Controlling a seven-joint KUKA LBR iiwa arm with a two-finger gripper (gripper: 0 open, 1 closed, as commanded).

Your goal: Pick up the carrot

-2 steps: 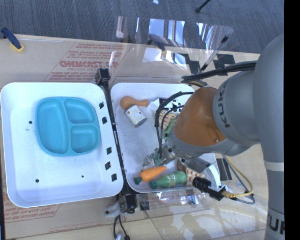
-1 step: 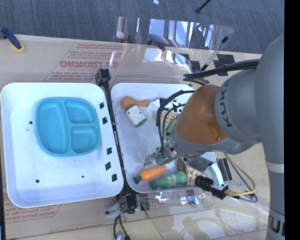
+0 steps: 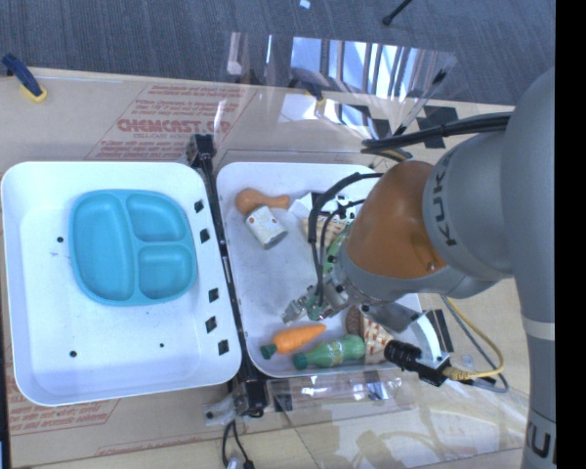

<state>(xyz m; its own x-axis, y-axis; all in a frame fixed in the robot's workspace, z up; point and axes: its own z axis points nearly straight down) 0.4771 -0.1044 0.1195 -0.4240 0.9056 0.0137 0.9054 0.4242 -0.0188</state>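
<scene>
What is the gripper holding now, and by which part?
Nothing that can be seen. The gripper hangs just above the carrot near the right bin's front wall, and no object shows between its fingers.

Blue divided plate [image 3: 134,245], green bottle [image 3: 334,353]

The gripper [image 3: 311,308] hangs low in the right bin [image 3: 273,281], just above the carrot [image 3: 300,339], which lies beside a green bottle [image 3: 329,353] near the bin's front wall. Farther back lie a drumstick [image 3: 259,201] and a small white block [image 3: 266,228]. A blue divided plate [image 3: 134,245] sits in the left bin [image 3: 39,360].
</scene>
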